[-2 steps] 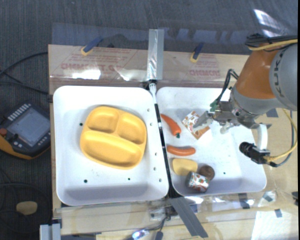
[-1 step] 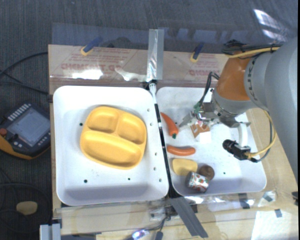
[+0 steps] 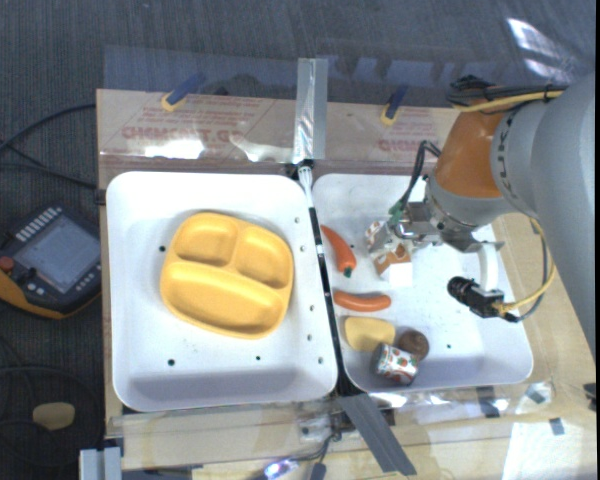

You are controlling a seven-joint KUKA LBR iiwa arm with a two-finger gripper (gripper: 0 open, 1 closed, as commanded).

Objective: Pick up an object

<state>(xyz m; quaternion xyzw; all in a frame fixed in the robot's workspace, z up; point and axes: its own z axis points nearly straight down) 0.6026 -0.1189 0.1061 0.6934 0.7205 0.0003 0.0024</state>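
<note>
My gripper (image 3: pixel 388 238) hangs low in the right bin (image 3: pixel 500 353), near its upper middle. Right beneath it lies a small brown and white object (image 3: pixel 391 262), partly covered by the gripper; I cannot tell whether they touch. An orange-red carrot-shaped piece (image 3: pixel 338 249) lies to the gripper's left by the bin wall. A red sausage (image 3: pixel 361 300) lies below it. Nearer the front sit a yellow block (image 3: pixel 366 332), a small printed can (image 3: pixel 396 364) and a brown round piece (image 3: pixel 413 344).
The left bin (image 3: pixel 140 368) holds a yellow divided tray (image 3: pixel 228 273). A black fitting with a yellow cable (image 3: pixel 477 296) hangs from the arm over the right bin's right half. A handheld controller (image 3: pixel 42 260) lies on the floor to the left.
</note>
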